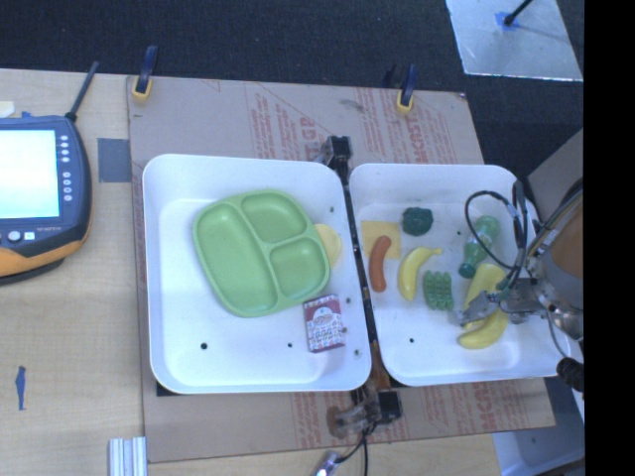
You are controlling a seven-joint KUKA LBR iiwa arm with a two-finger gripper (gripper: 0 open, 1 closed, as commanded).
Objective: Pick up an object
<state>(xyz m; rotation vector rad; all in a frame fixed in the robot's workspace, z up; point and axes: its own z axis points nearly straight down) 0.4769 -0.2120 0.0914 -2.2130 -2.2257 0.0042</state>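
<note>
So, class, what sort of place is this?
Probably a robotics lab bench: two white bins clamped on cardboard, toy food such as a banana, a teach pendant, and the robot's gripper.

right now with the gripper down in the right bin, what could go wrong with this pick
The gripper sits among crowded items: a yellow banana just below it, a green ridged piece beside it. It may nudge neighbours or catch two at once. It also works near the right bin wall, where a grab could slip.
</note>
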